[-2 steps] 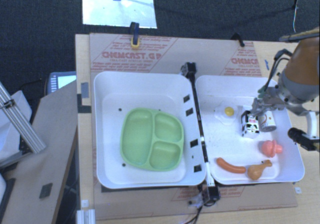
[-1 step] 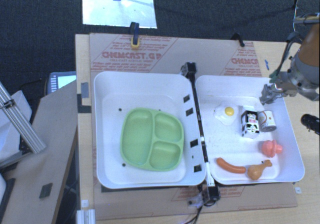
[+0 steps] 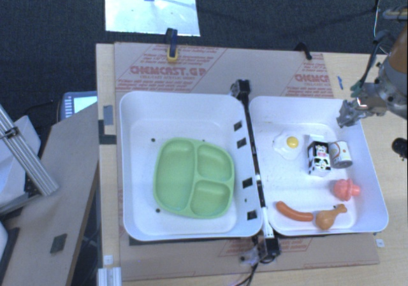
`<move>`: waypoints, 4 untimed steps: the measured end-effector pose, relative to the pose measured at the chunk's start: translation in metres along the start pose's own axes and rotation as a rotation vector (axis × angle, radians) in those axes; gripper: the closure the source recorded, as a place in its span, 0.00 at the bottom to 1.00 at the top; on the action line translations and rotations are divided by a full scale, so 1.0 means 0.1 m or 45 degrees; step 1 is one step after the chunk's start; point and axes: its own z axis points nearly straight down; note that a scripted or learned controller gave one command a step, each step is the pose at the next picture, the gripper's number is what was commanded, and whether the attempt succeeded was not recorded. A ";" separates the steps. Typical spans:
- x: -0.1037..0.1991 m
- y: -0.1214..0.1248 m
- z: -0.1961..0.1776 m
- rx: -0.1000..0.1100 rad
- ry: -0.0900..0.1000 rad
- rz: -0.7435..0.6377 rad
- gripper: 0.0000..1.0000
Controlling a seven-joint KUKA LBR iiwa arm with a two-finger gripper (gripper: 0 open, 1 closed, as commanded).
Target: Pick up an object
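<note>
- camera view, and the claw (image 3: 350, 113) hangs over the far right corner of the right bin (image 3: 268, 113), nothing between its tips; how far apart they stand, i cannot tell from up here.
- targets all sit in that bin: egg (image 3: 288, 144) nearest the divider, carton (image 3: 319, 157) touching the can (image 3: 340, 154), pink toy (image 3: 346, 189), sausage (image 3: 294, 212), drumstick (image 3: 330, 216) by the near wall.
- left bin (image 3: 137, 113) carries just the green tray (image 3: 193, 178).
- best bet, i'd say: the can, closest to the claw.
- trouble there: it leans on the carton, so come straight down and straddle the can only.
- pink toy stands apart, a cleaner pick if the can looks crowded.
</note>
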 end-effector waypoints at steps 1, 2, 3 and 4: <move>0.60 0.02 -0.04 0.004 0.005 -0.007 1.00; 1.21 0.03 0.10 0.005 0.005 -0.008 1.00; 1.74 -0.01 0.25 0.005 0.005 -0.005 1.00; 2.29 -0.05 0.37 0.007 0.005 -0.007 1.00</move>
